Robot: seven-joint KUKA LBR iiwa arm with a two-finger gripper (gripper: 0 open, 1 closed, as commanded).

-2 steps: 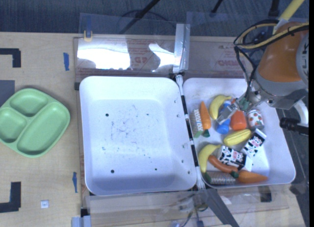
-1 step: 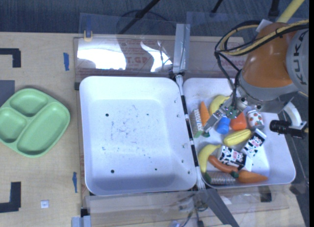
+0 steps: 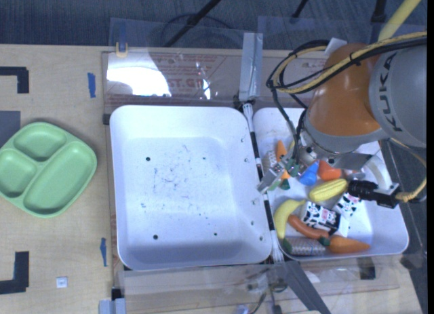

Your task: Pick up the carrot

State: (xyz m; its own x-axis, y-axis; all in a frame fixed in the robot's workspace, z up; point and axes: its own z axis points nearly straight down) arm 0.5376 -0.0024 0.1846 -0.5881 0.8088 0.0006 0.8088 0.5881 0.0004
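Note:
An orange carrot (image 3: 351, 243) with a dark green end lies along the front wall of the right bin (image 3: 393, 238). A second, redder carrot-like piece (image 3: 305, 226) lies just left of it. My gripper (image 3: 281, 170) hangs low over the left side of the right bin, close to the divider between the bins and above and left of both pieces. A small orange piece (image 3: 280, 150) and some green and orange bits sit right at the gripper. The arm's orange band (image 3: 342, 95) hides the back of the right bin.
The right bin also holds a yellow banana (image 3: 285, 214), a yellow fruit (image 3: 328, 189), a blue item (image 3: 309, 174), an orange piece (image 3: 330, 169) and a black-and-white cow-patterned toy (image 3: 323, 218). The left bin (image 3: 183, 177) lies alongside. A green divided plate (image 3: 44, 169) rests far left.

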